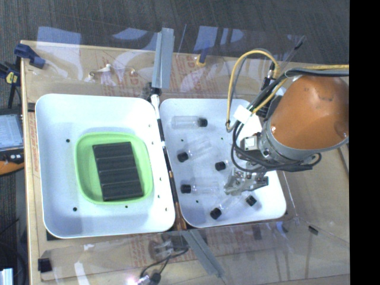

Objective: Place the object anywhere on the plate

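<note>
**Pincer low among the vials, plate waiting in the other bin**

The metal two-finger pincer [244, 183] hangs low over the right shallow white bin [270, 209], among several clear plastic vials with black caps [189, 122] lying scattered on their sides. Whether it is wide, narrow or holding a vial cannot be told; the orange-banded wrist [309, 114] hides much of it.

The lime-green square plate [83, 159], carrying a dark ribbed slab [117, 171], sits mid-way in the left white bin [50, 114], probably kept apart so drops land clearly. Both bins rest on a pale wooden bench [71, 70] over grey carpet [178, 5].
</note>
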Robot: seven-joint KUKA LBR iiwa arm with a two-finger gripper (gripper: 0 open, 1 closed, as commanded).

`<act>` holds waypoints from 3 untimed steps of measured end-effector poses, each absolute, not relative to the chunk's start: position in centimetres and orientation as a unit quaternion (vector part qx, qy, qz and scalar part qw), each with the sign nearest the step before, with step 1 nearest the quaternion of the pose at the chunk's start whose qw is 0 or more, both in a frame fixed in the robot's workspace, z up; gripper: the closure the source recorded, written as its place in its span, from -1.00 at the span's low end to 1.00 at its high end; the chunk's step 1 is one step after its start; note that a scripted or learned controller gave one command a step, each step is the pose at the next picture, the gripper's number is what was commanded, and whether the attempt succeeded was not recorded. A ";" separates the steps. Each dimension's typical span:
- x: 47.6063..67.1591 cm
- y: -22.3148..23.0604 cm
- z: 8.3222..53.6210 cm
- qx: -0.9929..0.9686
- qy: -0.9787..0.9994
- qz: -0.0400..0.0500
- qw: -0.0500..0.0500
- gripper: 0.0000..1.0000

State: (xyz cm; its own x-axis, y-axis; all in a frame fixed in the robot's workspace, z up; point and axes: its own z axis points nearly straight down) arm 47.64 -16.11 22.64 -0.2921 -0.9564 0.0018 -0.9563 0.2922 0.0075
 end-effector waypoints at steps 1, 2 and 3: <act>47.6 -16.1 22.6 0.595 -0.804 -0.002 0.003 -1.00; 47.7 -21.0 27.3 0.591 -0.806 0.000 0.000 -1.00; 49.0 -21.0 27.2 0.578 -0.816 0.001 0.000 -1.00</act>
